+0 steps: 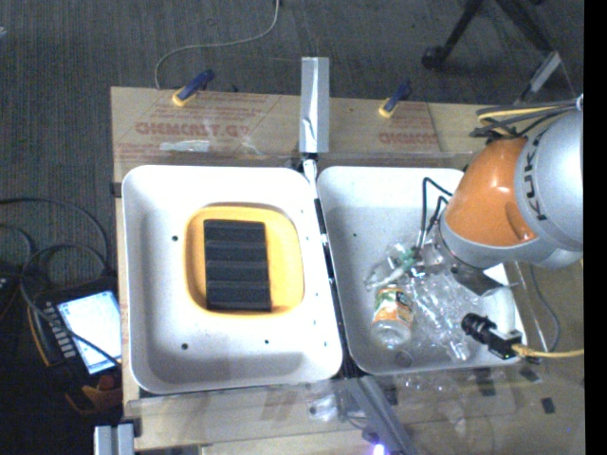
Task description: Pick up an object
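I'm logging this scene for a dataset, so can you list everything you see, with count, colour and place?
White bins: two, white, side by side on the bench.
Tray: one, yellow rim with a black ribbed insert, in the middle of the left bin.
Clear plastic wrapper: one crumpled heap, transparent, in the right bin under the arm.
Small packet: one, orange and green, in the right bin left of the wrapper.
Clamps: two, blue and yellow, on the board behind the bins.
Tablet: one, lit screen, on the floor left of the bench.
Arm: one, grey with an orange band, over the right bin; gripper hidden beneath it.
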You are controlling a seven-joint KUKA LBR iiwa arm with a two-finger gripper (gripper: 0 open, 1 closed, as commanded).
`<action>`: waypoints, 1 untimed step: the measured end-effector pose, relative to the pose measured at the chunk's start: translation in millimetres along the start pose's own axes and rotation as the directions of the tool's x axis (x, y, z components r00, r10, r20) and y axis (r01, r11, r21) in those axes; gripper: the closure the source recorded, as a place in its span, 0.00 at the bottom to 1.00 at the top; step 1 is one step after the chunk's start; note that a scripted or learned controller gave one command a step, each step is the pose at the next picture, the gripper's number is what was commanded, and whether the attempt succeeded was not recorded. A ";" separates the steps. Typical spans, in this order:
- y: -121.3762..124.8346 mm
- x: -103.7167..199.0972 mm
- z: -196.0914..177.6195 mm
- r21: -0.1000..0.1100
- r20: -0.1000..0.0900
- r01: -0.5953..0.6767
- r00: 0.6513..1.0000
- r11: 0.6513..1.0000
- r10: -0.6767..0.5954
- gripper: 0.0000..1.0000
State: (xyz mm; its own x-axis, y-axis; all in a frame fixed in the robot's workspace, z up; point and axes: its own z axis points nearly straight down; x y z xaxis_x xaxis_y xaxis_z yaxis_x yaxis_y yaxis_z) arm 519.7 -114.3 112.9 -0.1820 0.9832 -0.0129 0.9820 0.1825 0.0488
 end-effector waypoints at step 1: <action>-8.5 9.4 7.4 -0.004 0.006 0.082 0.997 0.997 -0.082 1.00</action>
State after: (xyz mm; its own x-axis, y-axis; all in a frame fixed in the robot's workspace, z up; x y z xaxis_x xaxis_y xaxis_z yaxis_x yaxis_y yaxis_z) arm 510.0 -106.6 104.9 -0.2616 0.9649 -0.0233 0.9636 0.2624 0.0513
